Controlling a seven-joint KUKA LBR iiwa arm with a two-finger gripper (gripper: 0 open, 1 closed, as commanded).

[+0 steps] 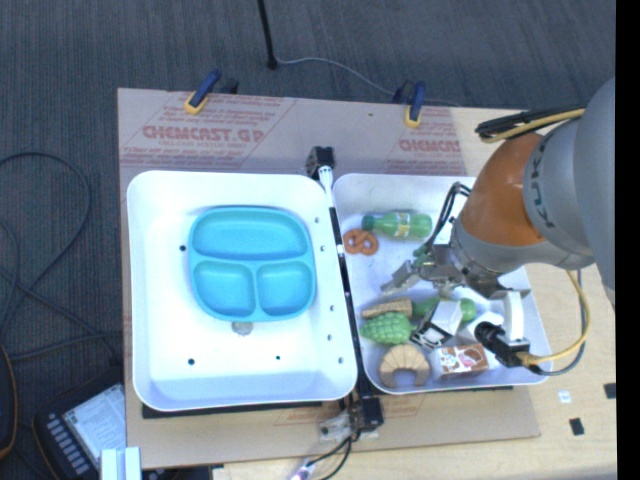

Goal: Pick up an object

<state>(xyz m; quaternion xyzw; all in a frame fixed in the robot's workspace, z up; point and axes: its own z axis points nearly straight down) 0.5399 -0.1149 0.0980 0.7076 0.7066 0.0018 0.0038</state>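
Note:
The right bin (540, 313) holds several toy foods. A green bottle (398, 224) lies at the back, with a brown pretzel (360, 240) to its left. A green corn cob (388, 326) and a tan croissant (404, 365) lie near the front, beside a small printed packet (462, 358) and a white and green piece (447, 315). My gripper (418, 270) hangs low over the middle of this bin, between the bottle and the corn cob. Nothing visibly hangs from it.
The left bin (160, 358) carries a blue divided tray (250, 263), with a small grey item (242, 326) at the tray's front edge. The arm's grey and orange wrist (510, 208) covers the right bin's back right corner. Yellow and black cables (575, 343) loop along its right side.

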